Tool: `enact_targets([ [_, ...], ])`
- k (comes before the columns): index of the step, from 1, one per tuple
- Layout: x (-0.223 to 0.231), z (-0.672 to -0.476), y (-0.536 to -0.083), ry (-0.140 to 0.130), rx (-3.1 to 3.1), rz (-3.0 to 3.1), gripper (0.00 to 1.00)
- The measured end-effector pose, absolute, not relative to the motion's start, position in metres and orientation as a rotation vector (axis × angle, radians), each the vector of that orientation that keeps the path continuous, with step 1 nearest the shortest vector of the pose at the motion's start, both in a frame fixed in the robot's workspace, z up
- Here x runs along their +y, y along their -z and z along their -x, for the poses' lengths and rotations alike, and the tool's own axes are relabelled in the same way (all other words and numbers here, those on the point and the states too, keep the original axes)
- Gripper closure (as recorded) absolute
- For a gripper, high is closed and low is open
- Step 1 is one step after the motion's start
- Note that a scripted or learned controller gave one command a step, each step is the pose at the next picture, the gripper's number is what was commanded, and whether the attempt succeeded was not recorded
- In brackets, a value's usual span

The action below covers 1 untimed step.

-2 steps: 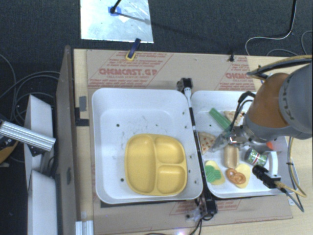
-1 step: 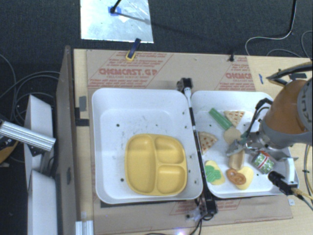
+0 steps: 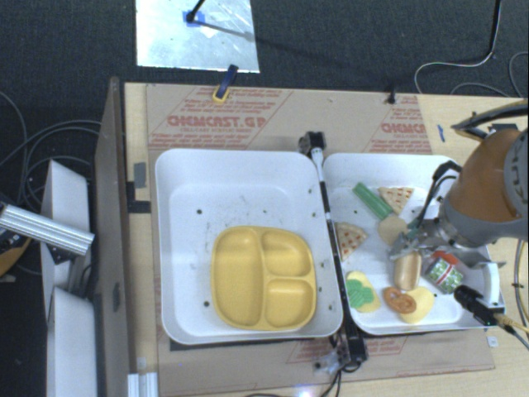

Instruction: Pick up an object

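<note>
The right bin holds several toy foods. There is a green stick, a pizza slice at the back and a second slice near the left wall. A tan bread roll, a red-and-green can, a tomato slice and a green piece lie toward the front. My gripper hangs low over the middle of this bin, just above the bread roll's upper end and beside a pale round piece. Nothing is visibly lifted.
The left bin bears a yellow divided plate. A black divider clip sits between the bins at the back. The grey arm with its orange band covers the right bin's right side. Cables lie on the floor at left.
</note>
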<state>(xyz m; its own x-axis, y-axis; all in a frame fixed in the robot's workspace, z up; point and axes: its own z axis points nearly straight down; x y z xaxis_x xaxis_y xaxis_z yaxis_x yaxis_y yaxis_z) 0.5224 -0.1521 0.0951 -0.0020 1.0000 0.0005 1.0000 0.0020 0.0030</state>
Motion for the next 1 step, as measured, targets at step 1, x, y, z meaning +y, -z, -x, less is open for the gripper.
enact_targets([
  [1, -0.0839, -0.5479, -0.2151, -0.016, 2.228, -2.201, 1.00],
])
